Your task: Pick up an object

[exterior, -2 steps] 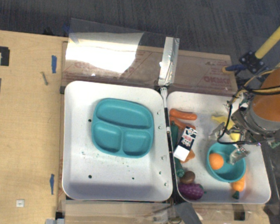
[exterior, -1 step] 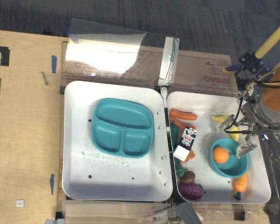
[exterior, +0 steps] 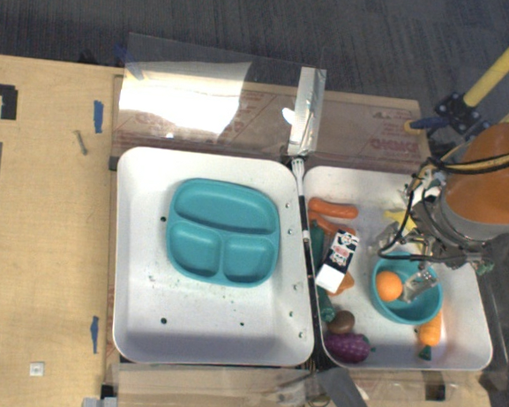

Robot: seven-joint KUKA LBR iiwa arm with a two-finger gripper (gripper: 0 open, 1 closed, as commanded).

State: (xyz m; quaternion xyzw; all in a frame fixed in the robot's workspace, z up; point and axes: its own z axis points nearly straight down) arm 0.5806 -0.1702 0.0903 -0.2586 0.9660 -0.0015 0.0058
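Note:
My gripper [exterior: 419,282] hangs over the right bin [exterior: 476,351], its metal tip down inside a small teal bowl [exterior: 405,309]. An orange ball-shaped fruit [exterior: 389,286] lies in that bowl, just left of the tip. The arm's orange band [exterior: 496,175] and grey wrist cover the bin's upper right part. Nothing shows between the fingers.
The right bin also holds an orange carrot-like piece [exterior: 332,209], a white carton [exterior: 338,260], a green item [exterior: 318,245], a brown item [exterior: 342,321], purple grapes [exterior: 349,346] and a small orange item [exterior: 430,332]. A teal divided plate [exterior: 224,231] lies in the left bin [exterior: 139,303].

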